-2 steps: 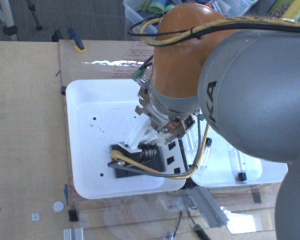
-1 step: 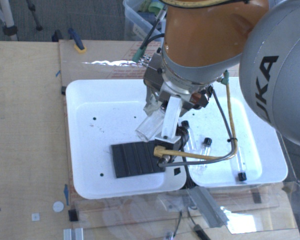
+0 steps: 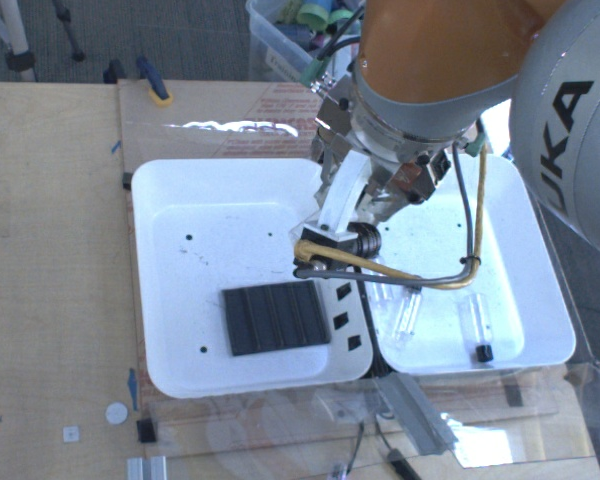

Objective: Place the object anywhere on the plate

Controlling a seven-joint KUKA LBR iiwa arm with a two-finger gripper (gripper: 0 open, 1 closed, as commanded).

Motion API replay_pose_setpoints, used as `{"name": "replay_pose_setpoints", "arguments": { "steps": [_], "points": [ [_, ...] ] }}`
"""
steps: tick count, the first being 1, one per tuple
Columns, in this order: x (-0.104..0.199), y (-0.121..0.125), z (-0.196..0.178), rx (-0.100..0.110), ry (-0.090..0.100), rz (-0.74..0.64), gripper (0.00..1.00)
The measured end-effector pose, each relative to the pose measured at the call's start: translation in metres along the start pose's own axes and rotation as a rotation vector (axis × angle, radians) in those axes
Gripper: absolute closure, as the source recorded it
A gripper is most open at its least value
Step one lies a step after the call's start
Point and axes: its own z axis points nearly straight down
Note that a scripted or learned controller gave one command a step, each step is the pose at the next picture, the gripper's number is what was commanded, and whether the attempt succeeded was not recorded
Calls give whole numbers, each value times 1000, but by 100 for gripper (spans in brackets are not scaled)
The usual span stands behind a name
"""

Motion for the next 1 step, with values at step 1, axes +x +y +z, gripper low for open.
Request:
{"name": "replay_pose_setpoints", "arguments": {
  "steps": [1],
  "points": [
    [43, -20, 86, 3, -3, -13, 100]
  ]
}}
